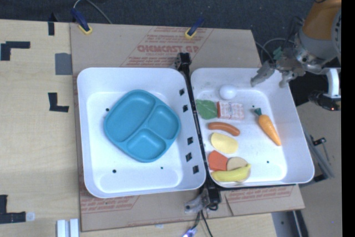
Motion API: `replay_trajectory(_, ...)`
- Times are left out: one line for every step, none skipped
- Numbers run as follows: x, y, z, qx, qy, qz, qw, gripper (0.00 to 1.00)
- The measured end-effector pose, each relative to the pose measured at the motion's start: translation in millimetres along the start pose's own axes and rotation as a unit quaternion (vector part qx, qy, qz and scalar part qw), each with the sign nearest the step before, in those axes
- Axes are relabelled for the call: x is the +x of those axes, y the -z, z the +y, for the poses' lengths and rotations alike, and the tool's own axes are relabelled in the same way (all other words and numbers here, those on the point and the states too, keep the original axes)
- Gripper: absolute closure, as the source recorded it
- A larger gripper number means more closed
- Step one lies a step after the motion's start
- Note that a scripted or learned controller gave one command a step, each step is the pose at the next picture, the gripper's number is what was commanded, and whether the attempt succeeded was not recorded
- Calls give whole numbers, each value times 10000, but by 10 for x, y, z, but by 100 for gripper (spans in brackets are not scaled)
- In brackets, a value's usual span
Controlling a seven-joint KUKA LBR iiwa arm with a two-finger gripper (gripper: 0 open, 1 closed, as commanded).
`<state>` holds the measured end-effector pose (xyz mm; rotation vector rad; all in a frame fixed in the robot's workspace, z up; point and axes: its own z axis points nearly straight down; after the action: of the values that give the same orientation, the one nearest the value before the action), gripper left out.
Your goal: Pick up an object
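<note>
cardboard sheet point(161, 47) under 2 white bins point(89, 119) — wooden bench point(33, 147)

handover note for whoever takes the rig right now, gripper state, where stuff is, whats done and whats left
Gripper: open, holding nothing, above the upper right rim of the right bin.
Right bin holds the toy food: white egg, green piece, packet, sausage, carrot, yellow piece, banana.
Left bin: blue divided plate.
Done: nothing picked yet.
Left: descend, grasp one object, lift.
</note>
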<state>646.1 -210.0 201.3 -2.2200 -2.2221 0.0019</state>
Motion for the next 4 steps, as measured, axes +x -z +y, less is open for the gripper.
replay_trajectory(-138,-1139,-97,-27,6,-11,10000,0)
replay_trajectory(-96,-1141,-632,-31,0,-14,10000,0)
replay_trajectory(-98,-1035,-622,-46,3,-24,10000,100)
replay_trajectory(864,-1150,-643,-25,10,10,10000,100)
